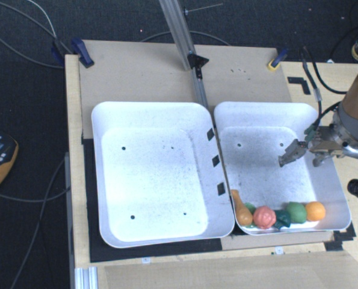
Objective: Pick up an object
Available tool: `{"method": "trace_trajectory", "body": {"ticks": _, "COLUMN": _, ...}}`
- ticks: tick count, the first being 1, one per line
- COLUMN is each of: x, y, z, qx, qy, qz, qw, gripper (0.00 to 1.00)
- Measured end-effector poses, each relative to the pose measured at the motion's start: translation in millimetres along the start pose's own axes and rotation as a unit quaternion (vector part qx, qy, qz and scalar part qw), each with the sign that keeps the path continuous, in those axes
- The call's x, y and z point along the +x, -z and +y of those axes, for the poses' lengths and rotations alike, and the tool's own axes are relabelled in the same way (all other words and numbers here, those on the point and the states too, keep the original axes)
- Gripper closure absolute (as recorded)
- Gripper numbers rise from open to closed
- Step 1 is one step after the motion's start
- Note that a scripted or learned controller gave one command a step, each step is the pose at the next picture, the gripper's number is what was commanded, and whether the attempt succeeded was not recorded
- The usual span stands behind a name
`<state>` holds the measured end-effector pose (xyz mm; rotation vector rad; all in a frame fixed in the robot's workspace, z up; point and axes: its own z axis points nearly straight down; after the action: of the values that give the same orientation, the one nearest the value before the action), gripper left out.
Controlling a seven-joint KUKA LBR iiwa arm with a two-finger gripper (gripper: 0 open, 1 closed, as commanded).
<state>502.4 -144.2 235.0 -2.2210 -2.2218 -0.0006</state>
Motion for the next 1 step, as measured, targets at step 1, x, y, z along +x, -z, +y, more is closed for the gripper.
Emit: {"method": "trace_trajectory", "body": {"ticks": 1, "x": 27.0, "y": 110.9, "z": 56.0, "qx": -0.004, "qy": 0.001, "qz": -0.001, "qw": 1.0, "gripper": 0.0}}
